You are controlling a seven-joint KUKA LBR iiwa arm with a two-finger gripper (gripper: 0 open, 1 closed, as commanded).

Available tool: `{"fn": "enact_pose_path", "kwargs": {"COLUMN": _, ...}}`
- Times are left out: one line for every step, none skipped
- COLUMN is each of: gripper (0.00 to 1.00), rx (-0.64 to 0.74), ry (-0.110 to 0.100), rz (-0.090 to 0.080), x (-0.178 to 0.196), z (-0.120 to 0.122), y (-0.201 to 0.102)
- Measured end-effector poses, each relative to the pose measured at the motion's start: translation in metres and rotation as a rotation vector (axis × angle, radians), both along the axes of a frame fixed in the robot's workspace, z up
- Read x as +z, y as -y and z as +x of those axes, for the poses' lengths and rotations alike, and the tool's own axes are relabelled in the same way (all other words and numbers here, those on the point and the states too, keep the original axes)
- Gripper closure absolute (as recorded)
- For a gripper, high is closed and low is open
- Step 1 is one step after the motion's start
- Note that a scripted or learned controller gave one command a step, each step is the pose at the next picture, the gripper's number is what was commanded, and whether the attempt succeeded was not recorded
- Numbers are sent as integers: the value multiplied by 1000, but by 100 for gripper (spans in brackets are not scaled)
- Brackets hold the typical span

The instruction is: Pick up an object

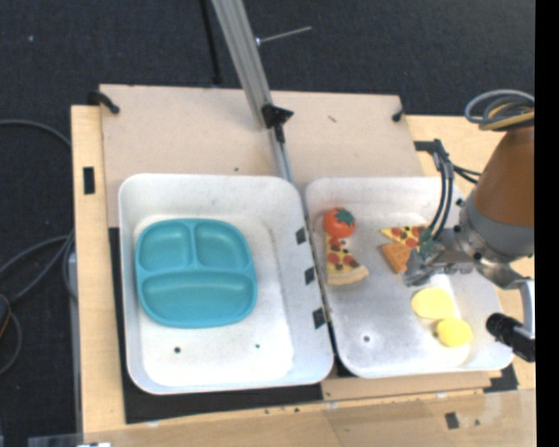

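Note:
In the right bin (382,352) lie a toy tomato (339,221), a pizza slice (343,261) just below it, a second orange pizza slice (400,245), a pale yellow disc (432,303) and a yellow lemon-like piece (454,332). My gripper (421,261) hangs low over the bin's right half, right beside the orange pizza slice and just above the pale disc. Its fingers are dark and small against the arm, and nothing is seen held between them.
The left bin (168,361) holds a teal divided plate (196,272). A metal pole (245,59) slants down from the top to the gap between the bins. Cables (445,180) loop off the arm over the right bin's far corner.

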State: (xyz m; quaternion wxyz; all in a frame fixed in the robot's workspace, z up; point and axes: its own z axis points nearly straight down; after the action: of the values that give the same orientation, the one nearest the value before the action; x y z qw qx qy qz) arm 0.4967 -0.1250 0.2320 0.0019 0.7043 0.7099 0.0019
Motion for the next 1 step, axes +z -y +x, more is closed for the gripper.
{"fn": "enact_pose_path", "kwargs": {"gripper": 100, "rx": -2, "ry": -3, "rz": 1, "x": -7, "z": 2, "y": -48}}
